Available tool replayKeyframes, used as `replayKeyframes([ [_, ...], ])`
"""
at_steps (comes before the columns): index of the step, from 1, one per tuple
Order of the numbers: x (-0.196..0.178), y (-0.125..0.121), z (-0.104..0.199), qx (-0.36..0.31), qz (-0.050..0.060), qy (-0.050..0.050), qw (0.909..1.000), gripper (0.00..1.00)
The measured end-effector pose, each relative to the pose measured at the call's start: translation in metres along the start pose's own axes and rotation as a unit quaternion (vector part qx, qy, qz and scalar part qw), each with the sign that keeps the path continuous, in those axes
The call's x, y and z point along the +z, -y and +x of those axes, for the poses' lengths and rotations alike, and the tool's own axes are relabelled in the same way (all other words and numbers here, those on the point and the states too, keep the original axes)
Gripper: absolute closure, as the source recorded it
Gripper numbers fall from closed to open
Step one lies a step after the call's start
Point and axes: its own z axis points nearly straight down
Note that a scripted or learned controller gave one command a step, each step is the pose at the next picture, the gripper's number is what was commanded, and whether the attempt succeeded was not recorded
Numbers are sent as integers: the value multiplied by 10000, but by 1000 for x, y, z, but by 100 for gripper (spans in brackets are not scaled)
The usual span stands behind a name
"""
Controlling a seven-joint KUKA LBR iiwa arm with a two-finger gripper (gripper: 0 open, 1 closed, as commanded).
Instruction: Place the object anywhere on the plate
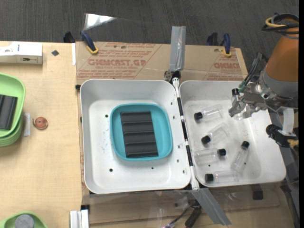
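Gripper point(239, 109) hovers over right bin point(270, 175) — seemingly above vials point(207, 114).

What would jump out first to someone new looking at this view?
The teal plate in the left bin, with a black ridged block lying on it. Next, the clear vials with black caps scattered across the right bin, and the gripper hovering over that bin's upper right.

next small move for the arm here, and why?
Probably lower the gripper onto the nearest vial in the right bin. The gripper sits above the bin's upper right with nothing visibly in it, several clear vials lie loose there, and the teal plate in the left bin has none yet.
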Motion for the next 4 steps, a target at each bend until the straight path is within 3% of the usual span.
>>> replayKeyframes([
  [1,12,28,48,-966,2,1,9953,100],
  [2,12,45,131,-1569,0,3,9876,100],
  [3,12,45,131,-1565,-2,4,9877,0],
  [4,-3,-7,169,-1436,-9,9,9896,0],
])
